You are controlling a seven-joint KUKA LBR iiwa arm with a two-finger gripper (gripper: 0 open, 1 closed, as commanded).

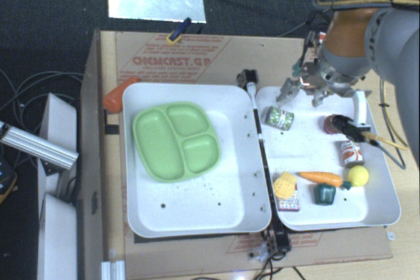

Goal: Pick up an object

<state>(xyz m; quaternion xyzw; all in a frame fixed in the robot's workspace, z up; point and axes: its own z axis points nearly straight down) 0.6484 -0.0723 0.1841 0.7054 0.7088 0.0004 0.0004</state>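
Note:
My gripper [303, 95] hangs over the back edge of the right bin [380, 206], open, with nothing between its fingers. Just below its left finger [287, 90] a small green-and-white can [279, 117] lies on its side, apart from the gripper. A dark red object [331, 122] lies below the right finger. Further forward in the same bin are a red-labelled can [351, 153], a yellow lemon [357, 175], a carrot [320, 177], a green pepper [324, 194] and a corn cob [284, 184] resting on a small pink-edged packet [289, 204].
The left bin [230, 206] holds a green divided plate [176, 140]. An orange object [115, 96] lies outside that bin's back left corner. Cardboard [197, 56] lines the bench behind the bins. The bins meet at a dark central ridge [260, 141].

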